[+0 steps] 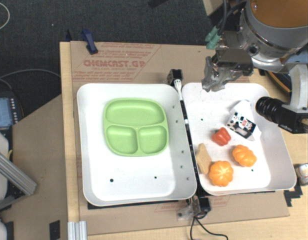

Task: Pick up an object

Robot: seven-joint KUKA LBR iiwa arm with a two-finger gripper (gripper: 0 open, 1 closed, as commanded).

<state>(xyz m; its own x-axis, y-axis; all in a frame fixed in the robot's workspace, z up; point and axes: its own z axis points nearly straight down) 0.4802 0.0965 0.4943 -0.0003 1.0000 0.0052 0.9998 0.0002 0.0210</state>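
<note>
My fingers (212, 85) hang over the far edge of the right bin (274, 149), and I cannot tell whether they are spread or closed. Nothing sits between them. The objects lie nearer the camera: a black-and-white block (241, 124), a red pepper (221, 136), two orange pumpkins (221, 173) and a tan wedge (202, 158). A green divided plate (136, 126) rests in the left bin (94, 164).

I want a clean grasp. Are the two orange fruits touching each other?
Apart. The camera view shows a strip of white bin floor between the left fruit and the right fruit.
</note>
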